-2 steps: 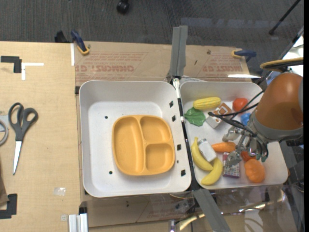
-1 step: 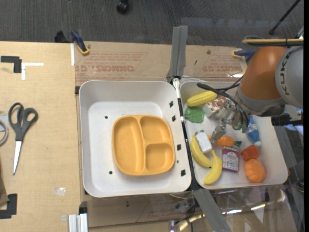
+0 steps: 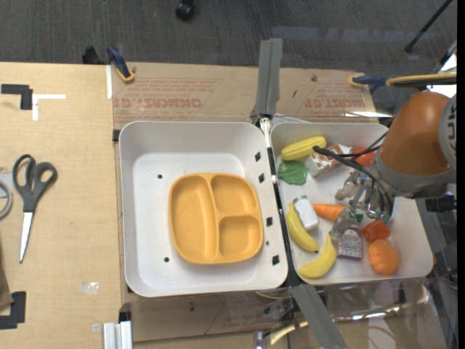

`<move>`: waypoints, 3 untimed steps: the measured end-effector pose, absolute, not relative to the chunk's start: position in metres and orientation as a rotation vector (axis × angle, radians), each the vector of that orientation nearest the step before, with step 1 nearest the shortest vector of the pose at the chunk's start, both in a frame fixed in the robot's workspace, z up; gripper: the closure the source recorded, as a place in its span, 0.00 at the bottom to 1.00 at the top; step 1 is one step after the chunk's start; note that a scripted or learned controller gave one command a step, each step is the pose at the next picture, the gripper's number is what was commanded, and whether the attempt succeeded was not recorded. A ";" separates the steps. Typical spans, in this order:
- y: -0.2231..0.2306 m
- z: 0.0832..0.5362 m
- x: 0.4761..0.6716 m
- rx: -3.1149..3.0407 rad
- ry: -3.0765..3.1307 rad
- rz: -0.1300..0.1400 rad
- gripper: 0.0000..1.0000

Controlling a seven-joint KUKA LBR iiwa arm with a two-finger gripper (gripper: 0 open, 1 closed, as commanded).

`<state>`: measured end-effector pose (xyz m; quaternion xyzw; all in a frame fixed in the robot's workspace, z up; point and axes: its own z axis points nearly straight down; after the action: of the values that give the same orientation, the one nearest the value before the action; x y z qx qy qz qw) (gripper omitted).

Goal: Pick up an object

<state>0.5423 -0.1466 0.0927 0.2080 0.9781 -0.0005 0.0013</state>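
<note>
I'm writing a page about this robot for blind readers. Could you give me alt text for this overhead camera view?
A grey robot arm with an orange band lowers its gripper into the right white bin, among toy foods including bananas, a carrot and an orange. The left bin holds a yellow divided plate. Scissors lie on the bench at far left.

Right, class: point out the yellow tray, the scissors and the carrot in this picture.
yellow tray [image 3: 216, 217]: camera view, on the ridge where its compartments meet.
scissors [image 3: 29, 195]: camera view, near the pivot below the handles.
carrot [image 3: 330, 211]: camera view, middle of its orange body.
</note>
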 end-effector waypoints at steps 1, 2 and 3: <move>-0.156 0.092 0.482 0.817 3.033 -0.001 0.00; -0.103 0.092 0.554 1.201 2.901 -0.001 0.00; -0.103 0.101 0.555 1.197 2.901 -0.004 1.00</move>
<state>0.5546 -0.1031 0.1008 0.3813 0.9245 -0.0012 0.0015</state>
